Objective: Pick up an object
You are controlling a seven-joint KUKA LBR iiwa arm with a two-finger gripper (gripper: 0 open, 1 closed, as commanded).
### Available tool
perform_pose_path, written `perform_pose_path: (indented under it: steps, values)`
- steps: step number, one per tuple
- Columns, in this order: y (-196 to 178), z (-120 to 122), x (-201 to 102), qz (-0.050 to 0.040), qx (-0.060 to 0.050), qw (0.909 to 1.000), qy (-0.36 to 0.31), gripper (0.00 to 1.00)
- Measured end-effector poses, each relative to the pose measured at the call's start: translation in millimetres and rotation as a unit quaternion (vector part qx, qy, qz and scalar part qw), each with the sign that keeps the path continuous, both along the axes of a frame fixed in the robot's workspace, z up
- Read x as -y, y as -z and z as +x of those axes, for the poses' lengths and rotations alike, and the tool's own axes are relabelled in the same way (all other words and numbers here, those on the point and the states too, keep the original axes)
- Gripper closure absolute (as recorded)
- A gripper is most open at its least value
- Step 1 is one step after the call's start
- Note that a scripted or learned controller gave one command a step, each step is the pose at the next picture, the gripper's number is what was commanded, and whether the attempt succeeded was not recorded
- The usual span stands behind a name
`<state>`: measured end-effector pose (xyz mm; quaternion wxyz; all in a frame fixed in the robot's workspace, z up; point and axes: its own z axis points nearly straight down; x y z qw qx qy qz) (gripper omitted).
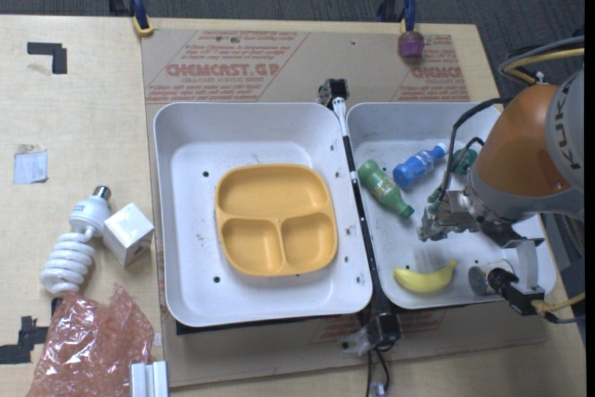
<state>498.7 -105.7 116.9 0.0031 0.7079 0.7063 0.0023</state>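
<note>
The gripper [435, 223] hangs low over the right bin [372, 130], its fingers pointing down at bare white floor. How far they stand apart cannot be told from this slant, and nothing shows between them.

Just left of the fingers, and a little toward the far wall, the green bottle [384, 187] lies tilted, its cap end nearest them but apart. Beyond the fingers, toward the far wall, the blue bottle [417, 165] lies near the green one's base. On the near side of the fingers the banana [425, 277] lies along the bin's front edge, with open floor between it and them.

Farther left, past the rims where the two bins meet, the yellow tray [276, 218] sits in the middle of the left bin [181, 153], with free floor all around it.
</note>
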Motion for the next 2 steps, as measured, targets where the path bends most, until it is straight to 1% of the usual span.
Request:
perform_pose_path:
  steps: [1,2]
  values:
    - [-75.2,-20.9,-44.9,0.0004,-0.004,1.0000,-0.001,1.00]
    - [-75.2,-20.9,-44.8,0.0003,-0.003,1.0000,-0.001,0.00]
